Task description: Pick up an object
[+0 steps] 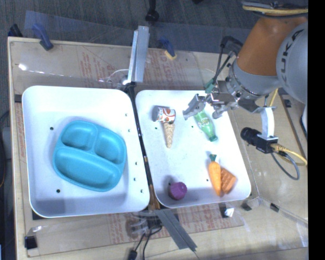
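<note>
So the tabletop (70,237) has two white bins. Left bin (38,107) holds a blue divided tray (89,155). Right bin (151,99) has a green bottle (207,128), carrot (215,176), ice cream cone (167,124) and a small purple ball (177,189). The end effector (207,105) hangs spread wide, ungripped, right over the bottle's top end.
</note>
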`<state>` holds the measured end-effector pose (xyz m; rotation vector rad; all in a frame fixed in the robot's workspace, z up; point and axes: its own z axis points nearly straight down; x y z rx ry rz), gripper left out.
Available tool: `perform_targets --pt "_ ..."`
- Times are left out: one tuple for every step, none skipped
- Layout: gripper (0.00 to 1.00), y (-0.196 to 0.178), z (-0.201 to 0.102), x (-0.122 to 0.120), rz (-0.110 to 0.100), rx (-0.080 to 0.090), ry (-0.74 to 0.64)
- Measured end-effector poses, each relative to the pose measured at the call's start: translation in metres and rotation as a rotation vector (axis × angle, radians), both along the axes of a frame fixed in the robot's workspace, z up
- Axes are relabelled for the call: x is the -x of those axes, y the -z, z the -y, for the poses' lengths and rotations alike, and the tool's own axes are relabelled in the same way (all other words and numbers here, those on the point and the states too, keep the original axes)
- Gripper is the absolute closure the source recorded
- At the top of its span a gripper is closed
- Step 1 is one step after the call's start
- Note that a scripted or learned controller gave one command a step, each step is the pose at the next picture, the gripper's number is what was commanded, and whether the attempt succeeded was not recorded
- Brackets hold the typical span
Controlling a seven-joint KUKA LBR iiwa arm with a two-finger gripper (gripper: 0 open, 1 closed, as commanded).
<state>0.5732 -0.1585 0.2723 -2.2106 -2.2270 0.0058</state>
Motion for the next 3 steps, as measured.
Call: perform_targets --pt "0.0 0.181 -0.008 -0.077 0.001 0.0 -0.004" --pt "1.0 0.171 -0.009 -0.077 -0.001 0.0 -0.009" --pt "1.0 0.05 -0.047 -0.009 0.003 -0.001 -0.001"
